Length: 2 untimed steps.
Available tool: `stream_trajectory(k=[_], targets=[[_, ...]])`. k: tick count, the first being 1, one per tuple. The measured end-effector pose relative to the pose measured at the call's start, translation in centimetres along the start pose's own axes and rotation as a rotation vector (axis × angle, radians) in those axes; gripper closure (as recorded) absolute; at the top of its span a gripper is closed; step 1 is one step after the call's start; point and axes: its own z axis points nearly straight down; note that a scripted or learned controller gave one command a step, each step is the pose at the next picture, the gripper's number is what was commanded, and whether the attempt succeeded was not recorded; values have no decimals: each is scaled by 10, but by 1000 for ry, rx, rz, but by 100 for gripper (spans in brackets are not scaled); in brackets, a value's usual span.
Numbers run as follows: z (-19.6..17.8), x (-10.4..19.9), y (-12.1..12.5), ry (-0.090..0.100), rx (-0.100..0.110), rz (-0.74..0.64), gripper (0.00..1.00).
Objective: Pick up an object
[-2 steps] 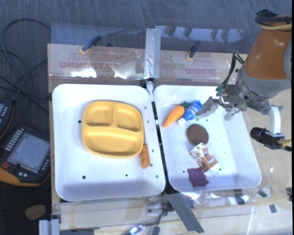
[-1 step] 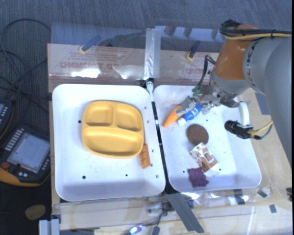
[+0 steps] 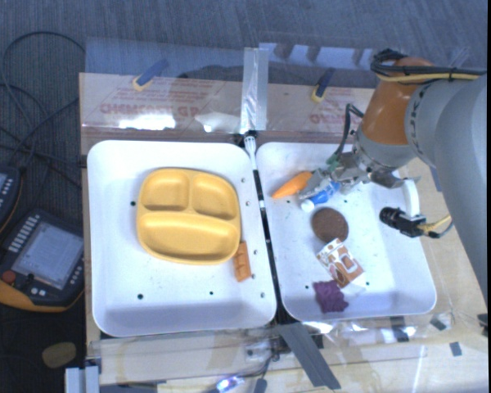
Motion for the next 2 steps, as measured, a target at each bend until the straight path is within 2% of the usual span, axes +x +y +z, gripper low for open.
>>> stream_trajectory(k=[1, 2], targets=[[-7, 0, -1, 2, 4, 1, 100], [-102, 41, 13, 3, 11, -1, 100]])
